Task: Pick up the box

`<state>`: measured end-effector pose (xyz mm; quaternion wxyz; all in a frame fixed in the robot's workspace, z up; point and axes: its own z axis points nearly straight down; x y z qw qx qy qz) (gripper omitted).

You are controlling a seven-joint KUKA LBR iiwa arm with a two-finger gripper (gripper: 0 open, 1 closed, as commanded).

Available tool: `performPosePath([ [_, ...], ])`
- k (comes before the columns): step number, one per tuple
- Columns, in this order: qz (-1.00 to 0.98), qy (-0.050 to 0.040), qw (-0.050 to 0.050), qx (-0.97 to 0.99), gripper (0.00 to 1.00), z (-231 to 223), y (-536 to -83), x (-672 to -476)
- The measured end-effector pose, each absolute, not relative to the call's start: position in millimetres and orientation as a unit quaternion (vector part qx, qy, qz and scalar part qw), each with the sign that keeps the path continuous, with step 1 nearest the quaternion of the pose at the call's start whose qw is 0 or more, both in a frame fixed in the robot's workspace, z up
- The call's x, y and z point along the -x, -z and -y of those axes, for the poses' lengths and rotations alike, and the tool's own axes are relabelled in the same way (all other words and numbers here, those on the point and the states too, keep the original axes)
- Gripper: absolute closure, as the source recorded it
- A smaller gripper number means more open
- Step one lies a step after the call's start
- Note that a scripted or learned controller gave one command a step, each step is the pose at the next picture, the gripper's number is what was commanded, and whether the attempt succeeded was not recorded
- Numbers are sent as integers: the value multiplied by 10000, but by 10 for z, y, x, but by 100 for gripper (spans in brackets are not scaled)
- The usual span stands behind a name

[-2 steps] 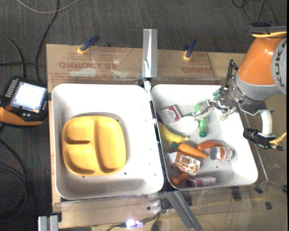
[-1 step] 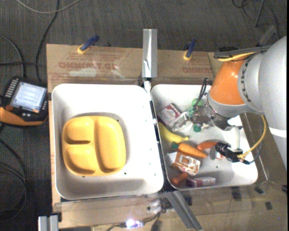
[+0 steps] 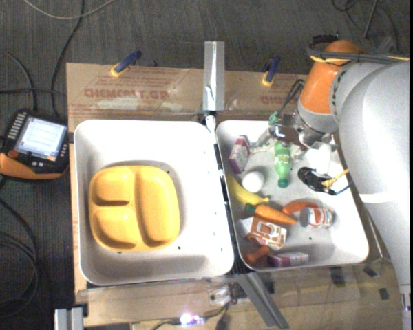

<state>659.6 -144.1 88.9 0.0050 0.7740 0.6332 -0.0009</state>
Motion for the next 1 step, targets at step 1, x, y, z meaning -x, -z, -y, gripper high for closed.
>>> performPosePath([
  [1, -5485, 79, -23, -8361, 0, 1338, -887, -6656],
])
